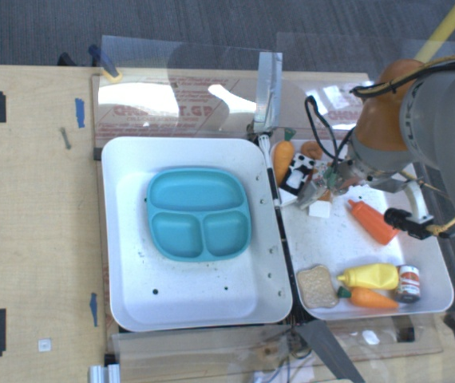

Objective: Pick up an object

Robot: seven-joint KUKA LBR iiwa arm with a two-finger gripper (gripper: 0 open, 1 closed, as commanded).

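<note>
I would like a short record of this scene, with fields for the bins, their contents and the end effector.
left bin: holds a teal divided plate
right bin: holds several toy foods
near front edge: slice of bread, yellow bottle, carrot, small jar
middle: orange bottle, small white block
back corner: orange vegetable, black-and-white item
end effector: low over the back of the right bin, near the white block
grasp: cannot tell

A robotics lab: a plywood bench [28, 238] with black marker squares, two white bins [132, 294], clear plastic shields [180, 94], grey carpet floor [211, 6].
</note>
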